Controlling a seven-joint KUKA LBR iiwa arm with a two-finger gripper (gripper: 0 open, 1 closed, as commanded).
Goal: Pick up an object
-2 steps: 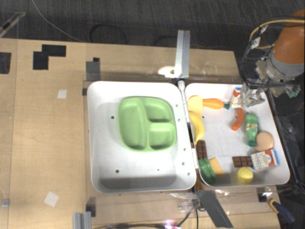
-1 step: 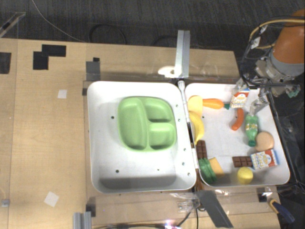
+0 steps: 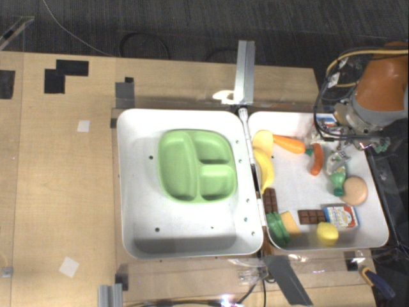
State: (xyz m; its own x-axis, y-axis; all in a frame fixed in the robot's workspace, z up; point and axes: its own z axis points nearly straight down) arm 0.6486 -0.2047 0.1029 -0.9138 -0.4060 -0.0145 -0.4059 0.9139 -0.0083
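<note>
white bins sit side by side on the pale wood counter (image 3: 57, 190). the left bin (image 3: 137, 229) holds a green divided tray (image 3: 195, 165), lying flat near its middle. the right bin (image 3: 377, 226) holds the small items. at about ten o'clock in it a banana (image 3: 263, 155) lies along the left wall, with a carrot (image 3: 289, 144) just beside its top end, pointing toward three o'clock. a small red piece (image 3: 316, 158) lies tilted near twelve o'clock. toward three o'clock a green piece (image 3: 337, 183) touches an egg (image 3: 354, 190). below the egg, at about four o'clock, a small carton (image 3: 340, 216) lies flat, and a lemon (image 3: 327, 233) sits just beside it at five o'clock. a brown bar (image 3: 312, 217) lies between the carton and a tan wedge (image 3: 291, 222). at seven o'clock a green vegetable (image 3: 277, 228) rests against the left wall, with another dark bar (image 3: 270, 201) just above it.

the arm's orange band (image 3: 382, 85) shows at the bin's one o'clock corner, with cables looped around it. the hand (image 3: 339, 153) hangs over the bin's upper right area, above the green piece and near the red piece; whether it is spread or pressed together cannot be told, as the tips blur into the clutter. nothing is visibly pinched.
</note>
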